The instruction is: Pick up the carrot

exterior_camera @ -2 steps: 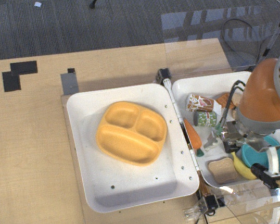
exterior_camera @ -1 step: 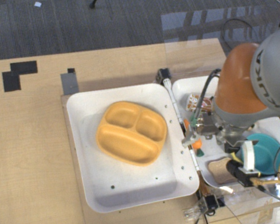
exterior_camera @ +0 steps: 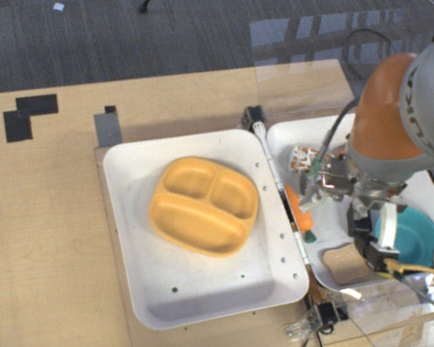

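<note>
Orange carrot (exterior_camera: 296,207) lay half hidden beside my gripper (exterior_camera: 310,186); I could not tell my grip's state.

A light wooden bench (exterior_camera: 51,260) stands on what looks like grey carpet (exterior_camera: 216,13).

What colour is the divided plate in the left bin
Yellow-orange; the divided plate shows in the camera view.
</note>
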Robot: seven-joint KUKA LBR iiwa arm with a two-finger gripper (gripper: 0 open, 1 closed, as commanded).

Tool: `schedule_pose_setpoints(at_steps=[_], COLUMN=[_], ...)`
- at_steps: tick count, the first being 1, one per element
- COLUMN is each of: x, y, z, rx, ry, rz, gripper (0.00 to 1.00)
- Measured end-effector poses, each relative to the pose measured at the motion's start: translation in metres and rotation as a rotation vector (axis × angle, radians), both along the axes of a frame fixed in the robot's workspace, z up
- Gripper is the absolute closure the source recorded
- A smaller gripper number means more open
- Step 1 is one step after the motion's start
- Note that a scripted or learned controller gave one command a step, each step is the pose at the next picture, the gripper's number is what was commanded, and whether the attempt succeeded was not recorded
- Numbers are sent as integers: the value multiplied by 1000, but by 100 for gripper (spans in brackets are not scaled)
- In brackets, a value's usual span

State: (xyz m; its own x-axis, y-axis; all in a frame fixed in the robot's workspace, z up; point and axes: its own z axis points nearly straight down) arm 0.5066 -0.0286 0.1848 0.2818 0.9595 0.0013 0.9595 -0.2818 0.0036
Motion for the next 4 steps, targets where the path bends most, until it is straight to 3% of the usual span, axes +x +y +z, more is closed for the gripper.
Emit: schedule_pose_setpoints(at_steps=[1, 2, 3, 4], x=[-19, -19, 4, 3], y=[50, -46, 23, 19], z=[-1, 0, 0, 0], rx=[2, -3, 4, 2], ry=[2, 1, 1, 1], rz=[-9, -39, -68, -73], gripper=[0, 0, 0, 0])
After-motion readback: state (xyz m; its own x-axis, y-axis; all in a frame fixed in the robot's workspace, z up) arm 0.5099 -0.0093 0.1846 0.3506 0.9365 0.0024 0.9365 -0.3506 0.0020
